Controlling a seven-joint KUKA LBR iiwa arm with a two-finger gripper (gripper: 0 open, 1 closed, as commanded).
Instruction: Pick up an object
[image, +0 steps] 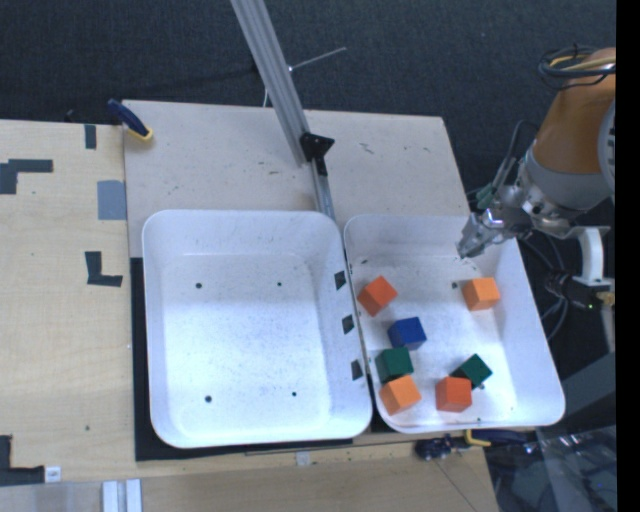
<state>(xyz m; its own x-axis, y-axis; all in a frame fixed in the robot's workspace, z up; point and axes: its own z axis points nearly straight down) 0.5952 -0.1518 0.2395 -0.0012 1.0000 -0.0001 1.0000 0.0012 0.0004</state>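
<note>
The right bin (520, 330) holds several small blocks. An orange block (377, 294) lies near its left wall and a light orange one (481, 292) near its right side. A blue block (407, 332) sits in the middle, with a dark green block (395, 361) and an orange block (400, 392) below it. At the front lie a red-orange block (454, 393) and a green block (473, 370). My gripper (472, 243) hangs over the bin's back right part, above and a little left of the light orange block, with nothing seen in it.
The left bin (245, 330) stands beside the right one. A slanted metal rail (285, 95) runs from the top down to the gap between the bins. A blue and yellow tool (130, 120) lies on the bench at the back left.
</note>
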